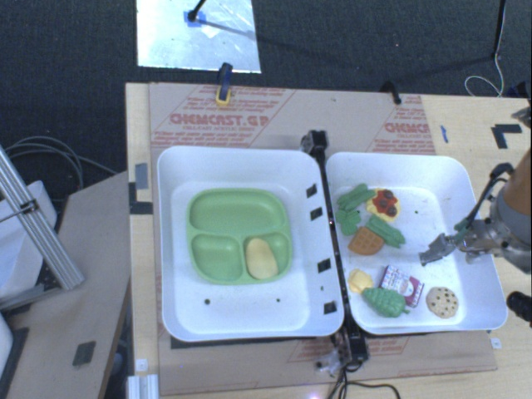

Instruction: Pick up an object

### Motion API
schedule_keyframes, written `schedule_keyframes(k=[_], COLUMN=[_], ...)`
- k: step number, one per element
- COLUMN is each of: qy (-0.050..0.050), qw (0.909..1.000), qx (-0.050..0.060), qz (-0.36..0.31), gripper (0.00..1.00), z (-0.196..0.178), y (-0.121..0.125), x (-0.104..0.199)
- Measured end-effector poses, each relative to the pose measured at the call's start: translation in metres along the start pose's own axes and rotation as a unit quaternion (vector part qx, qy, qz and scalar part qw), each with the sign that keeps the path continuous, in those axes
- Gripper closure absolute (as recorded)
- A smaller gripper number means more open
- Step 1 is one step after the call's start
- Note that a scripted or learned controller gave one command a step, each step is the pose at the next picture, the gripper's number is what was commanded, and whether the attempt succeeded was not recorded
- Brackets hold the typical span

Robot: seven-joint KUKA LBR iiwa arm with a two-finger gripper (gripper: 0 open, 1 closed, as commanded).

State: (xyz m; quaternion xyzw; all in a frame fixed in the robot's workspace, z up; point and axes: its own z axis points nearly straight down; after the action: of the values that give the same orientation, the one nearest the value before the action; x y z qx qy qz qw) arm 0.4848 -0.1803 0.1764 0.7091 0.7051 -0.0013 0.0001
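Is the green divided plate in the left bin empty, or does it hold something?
Not empty. The green plate holds one pale yellow piece in its lower right compartment; the other two compartments show bare green.

I counted two bins, one green tray with one yellow piece in it, and eight toy foods, among them one cookie and one waffle.

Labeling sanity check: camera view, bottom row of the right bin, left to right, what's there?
Yellow piece → green toy vegetable → small red-and-white packet → chocolate-chip cookie. The vegetable and packet overlap slightly. The claw sits above this row, over the right bin.
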Motion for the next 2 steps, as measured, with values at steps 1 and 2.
schedule_keyframes(k=[1, 2], qy=[-0.004, 0.002], qw=[0.9999, 1.0], qx=[-0.012, -0.001], qz=[-0.005, -0.009], gripper=[0.0, 0.0], z=[-0.26, -0.201], y=[0.003, 0.043], x=[-0.029, 0.046])
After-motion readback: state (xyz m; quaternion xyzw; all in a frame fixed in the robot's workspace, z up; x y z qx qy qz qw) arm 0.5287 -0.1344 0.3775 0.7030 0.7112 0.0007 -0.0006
